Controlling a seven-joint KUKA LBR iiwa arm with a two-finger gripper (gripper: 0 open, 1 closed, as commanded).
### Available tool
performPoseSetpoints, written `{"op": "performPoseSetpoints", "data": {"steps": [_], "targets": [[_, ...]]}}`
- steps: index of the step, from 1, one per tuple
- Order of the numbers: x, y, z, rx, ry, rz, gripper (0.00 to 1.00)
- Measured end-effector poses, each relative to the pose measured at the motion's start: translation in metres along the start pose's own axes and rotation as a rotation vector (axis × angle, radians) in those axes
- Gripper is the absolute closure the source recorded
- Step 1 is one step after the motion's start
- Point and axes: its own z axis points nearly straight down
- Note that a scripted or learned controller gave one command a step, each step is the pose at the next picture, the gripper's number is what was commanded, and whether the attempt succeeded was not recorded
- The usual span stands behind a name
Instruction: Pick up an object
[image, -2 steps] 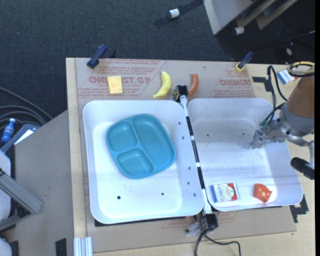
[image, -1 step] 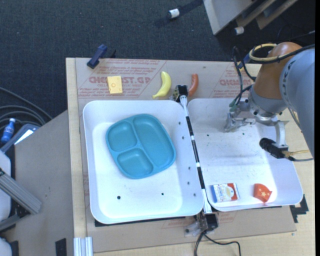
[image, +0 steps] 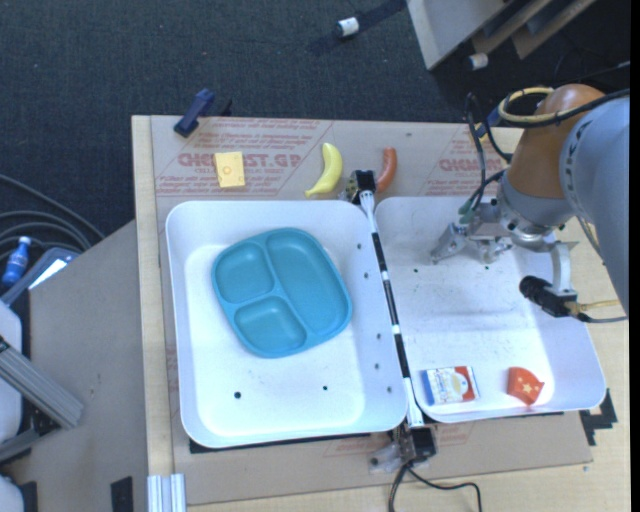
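In the right bin (image: 560, 330), a small white box with red and blue print (image: 447, 385) lies flat near the front edge. A red object with a yellow mark (image: 525, 384) rests just right of it. My gripper (image: 465, 250) hangs low over the bin's far part, well away from both items. Its fingers are spread open with nothing between them. The grey arm with its orange band (image: 545, 150) comes in from the right, above the bin's far right corner. A blue divided plate (image: 281, 290) lies in the left bin (image: 200, 380).
On the cardboard behind the bins are a yellow banana (image: 325, 170), an orange-red sausage shape (image: 386, 170), a yellow block (image: 229, 170) and a blue item (image: 193, 112). A black cable (image: 545, 296) trails from the wrist over the right bin.
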Motion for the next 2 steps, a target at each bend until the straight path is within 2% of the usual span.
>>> {"op": "performPoseSetpoints", "data": {"steps": [1, 2], "targets": [[0.0003, 0.0007, -0.0105, -0.003, -0.001, -0.001, 1.0], [0.0005, 0.0006, -0.0102, -0.002, -0.001, -0.001, 0.0]]}}
